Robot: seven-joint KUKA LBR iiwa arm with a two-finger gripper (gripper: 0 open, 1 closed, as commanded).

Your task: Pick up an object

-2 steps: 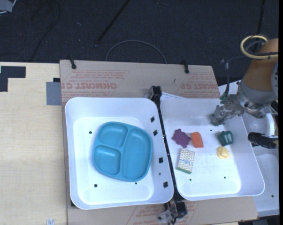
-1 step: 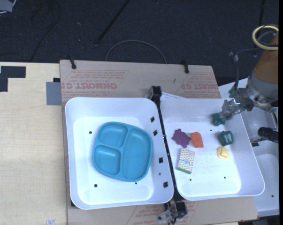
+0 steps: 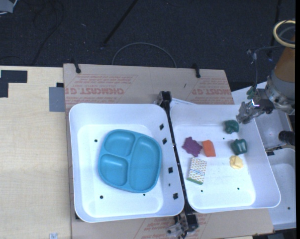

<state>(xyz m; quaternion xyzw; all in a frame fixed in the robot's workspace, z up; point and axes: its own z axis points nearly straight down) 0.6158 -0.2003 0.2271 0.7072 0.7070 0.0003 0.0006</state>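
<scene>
Here, the robot's claw [image 3: 248,111] hangs at the far right rim of the right-hand bin [image 3: 269,183], w/ nothing visibly held; whether it's spread or pressed together can't be told from this angle, as the tip is small and blurred against the bin wall.

Task is to pick up an object, and all candidates lie in the right bin. Nearest the claw is a dark green piece [image 3: 231,127], just beside it toward the bin's middle. A second green piece [image 3: 239,146] sits a bit nearer the camera, w/ a small yellow lump [image 3: 236,162] just below that. Further left, an orange block [image 3: 208,148] lies just beside, perhaps touching, a purple piece [image 3: 191,146], and a patterned card or packet [image 3: 197,170] lies flat near the divider.

To do the step well, it prob. makes sense to go for the nearest green piece: short reach, apart from its neighbours, so the claw could come straight down around it w/o nudging anything. It lies near the right wall, though, so there looks to be little room on that side. The orange and purple pair look a poorer bet, being so close together; the flat packet may be hard to pinch from above.

Elsewhere: the left bin [image 3: 80,193] holds a blue divided plate [image 3: 130,160], well apart from the action. Both bins rest on cardboard [image 3: 140,86] atop the bench [image 3: 25,158].
</scene>
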